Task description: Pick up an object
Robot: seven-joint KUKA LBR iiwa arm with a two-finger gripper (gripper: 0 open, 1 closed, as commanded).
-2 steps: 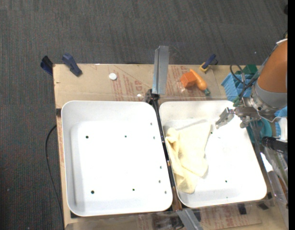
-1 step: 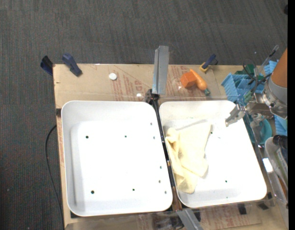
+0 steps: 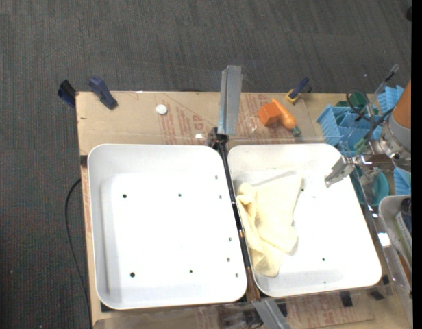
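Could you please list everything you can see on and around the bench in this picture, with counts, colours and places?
white bins: two, white, side by side on the bench.
cloth: one, pale yellow, crumpled in the right bin, against its left wall.
cardboard sheet: one, brown, under and behind the bins.
metal post: one, grey, standing behind the gap between the bins.
orange object: one, orange, on the cardboard behind the right bin.
white disc: one, white, on the cardboard behind the left bin.
blue clamps: at least two, blue, along the cardboard's back edge.
blue plastic parts: several, blue, right of the bench.
end effector: one, grey metal, over the right bin's far right corner.
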